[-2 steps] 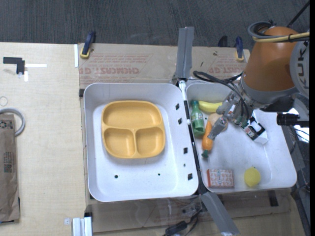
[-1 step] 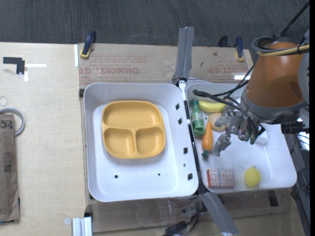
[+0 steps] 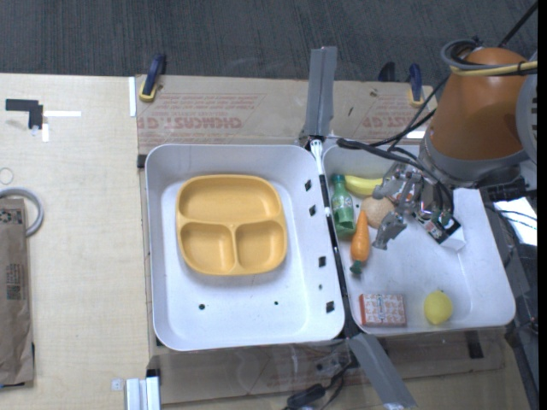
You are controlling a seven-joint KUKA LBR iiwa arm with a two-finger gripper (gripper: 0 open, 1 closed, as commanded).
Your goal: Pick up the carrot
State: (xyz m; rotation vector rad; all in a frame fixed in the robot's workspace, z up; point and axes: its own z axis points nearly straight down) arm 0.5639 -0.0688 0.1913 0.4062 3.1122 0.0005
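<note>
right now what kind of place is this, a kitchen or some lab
Most likely a robot lab test bench, not a kitchen. Two white bins sit on cardboard held by clamps, the grey and orange arm reaches in, and the food, such as the carrot and banana, looks like toys.

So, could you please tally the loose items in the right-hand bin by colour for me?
Yellow: 2, banana and lemon
Orange: 1, carrot
Green: 1, bottle
Tan: 1, round item
Red-patterned: 1, small box
Total: 6
</note>
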